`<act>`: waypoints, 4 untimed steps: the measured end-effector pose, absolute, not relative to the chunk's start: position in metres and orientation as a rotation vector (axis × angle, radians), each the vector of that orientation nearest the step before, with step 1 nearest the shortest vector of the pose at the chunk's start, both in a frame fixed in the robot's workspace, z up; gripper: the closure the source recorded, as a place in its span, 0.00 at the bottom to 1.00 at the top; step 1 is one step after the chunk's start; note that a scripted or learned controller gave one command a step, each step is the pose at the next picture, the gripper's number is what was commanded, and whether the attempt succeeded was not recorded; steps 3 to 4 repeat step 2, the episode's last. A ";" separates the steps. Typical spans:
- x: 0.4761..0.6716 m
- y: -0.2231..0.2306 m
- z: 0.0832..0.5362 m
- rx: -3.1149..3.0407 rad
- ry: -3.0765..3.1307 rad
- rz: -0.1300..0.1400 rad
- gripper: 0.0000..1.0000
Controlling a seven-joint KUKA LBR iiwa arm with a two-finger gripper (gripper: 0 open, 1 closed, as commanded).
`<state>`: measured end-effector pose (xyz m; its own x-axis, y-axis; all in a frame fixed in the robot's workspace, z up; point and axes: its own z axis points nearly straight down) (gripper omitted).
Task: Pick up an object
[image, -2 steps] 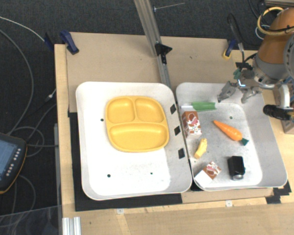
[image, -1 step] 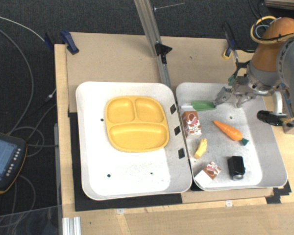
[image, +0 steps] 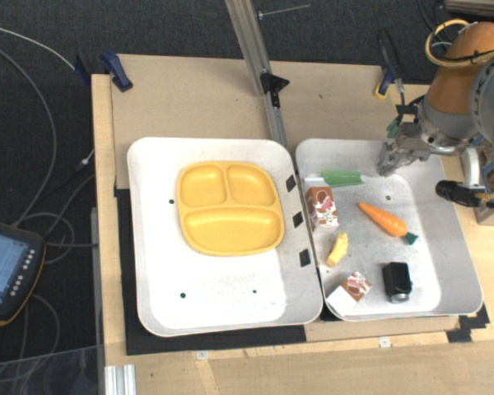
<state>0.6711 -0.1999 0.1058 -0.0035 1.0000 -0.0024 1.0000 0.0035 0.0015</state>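
Near edge of the right bin (image: 457,290): a black block (image: 397,280) is lying by the near right corner, a small red-and-white packet (image: 356,285) just to its left. Neither is close to the arm.

Moving farther in: a yellow banana-shaped piece (image: 337,248) is sitting beside the bin's left wall, and a red-and-white carton (image: 321,206) is standing just beyond it. To their right an orange carrot (image: 384,220) is lying on the open floor of the bin, long axis running from far left to near right, green tip toward the near right.

Far part of the bin: a green stick-shaped object (image: 342,178) is lying with its long axis left to right, its right end pointing toward the arm. This looks the likeliest pick. The gripper (image: 393,156) is hovering over the bin's far right area, just right of and a little beyond that green piece; the carrot is lying nearer than the tool, a bit farther off.

Fingers: too small and dark against the wrist to say whether they are spread or closed; nothing is visibly between them.

Arm pose: reaching in from the right, orange band above the wrist, tool pointing down and slightly leftward.

Left bin (image: 148,245): a yellow divided tray (image: 229,206) is sitting in it, well apart from the arm. The counter (image: 189,97) is carrying both bins.
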 end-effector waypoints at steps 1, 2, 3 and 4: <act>0.676 -0.197 0.151 2.215 2.219 0.006 1.00; 0.677 -0.195 0.197 2.214 2.219 0.007 1.00; 0.677 -0.195 0.197 2.214 2.219 0.007 1.00; 0.677 -0.195 0.197 2.214 2.219 0.007 1.00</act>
